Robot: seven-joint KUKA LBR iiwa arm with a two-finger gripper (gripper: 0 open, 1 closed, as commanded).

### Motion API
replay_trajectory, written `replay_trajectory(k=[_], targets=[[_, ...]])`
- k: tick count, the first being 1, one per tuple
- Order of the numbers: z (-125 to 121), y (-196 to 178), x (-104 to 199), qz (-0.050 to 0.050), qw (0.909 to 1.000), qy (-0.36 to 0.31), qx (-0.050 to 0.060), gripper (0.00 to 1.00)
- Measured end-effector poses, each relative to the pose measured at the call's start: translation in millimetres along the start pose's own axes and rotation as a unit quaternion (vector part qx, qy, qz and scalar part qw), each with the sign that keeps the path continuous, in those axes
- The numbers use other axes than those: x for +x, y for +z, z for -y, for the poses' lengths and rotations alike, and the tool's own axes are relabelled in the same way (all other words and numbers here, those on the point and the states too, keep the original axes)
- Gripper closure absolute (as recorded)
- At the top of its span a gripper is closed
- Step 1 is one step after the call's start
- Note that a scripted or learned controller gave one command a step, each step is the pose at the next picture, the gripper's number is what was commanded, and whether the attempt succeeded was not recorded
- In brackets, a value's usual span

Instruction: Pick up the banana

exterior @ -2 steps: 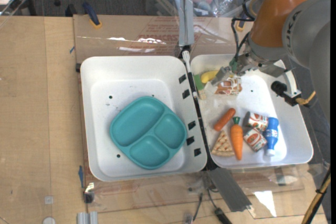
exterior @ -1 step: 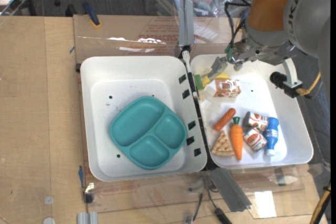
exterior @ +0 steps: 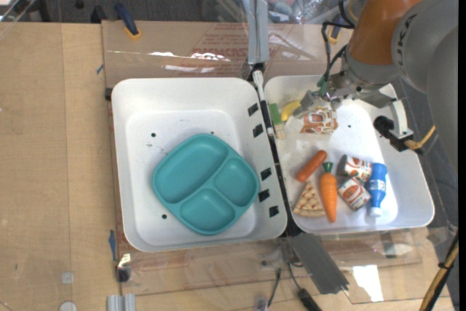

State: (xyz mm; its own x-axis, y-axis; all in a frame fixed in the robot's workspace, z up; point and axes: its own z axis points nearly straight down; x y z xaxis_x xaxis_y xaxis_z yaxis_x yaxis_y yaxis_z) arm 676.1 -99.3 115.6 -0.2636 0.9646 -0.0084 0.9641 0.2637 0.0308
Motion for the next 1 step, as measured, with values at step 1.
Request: replay_trajectory(k=[1], targets=[[-5.5, -71.0, 43.1, -0.003, 0.9997, 0.019, 0.014, 0.0]])
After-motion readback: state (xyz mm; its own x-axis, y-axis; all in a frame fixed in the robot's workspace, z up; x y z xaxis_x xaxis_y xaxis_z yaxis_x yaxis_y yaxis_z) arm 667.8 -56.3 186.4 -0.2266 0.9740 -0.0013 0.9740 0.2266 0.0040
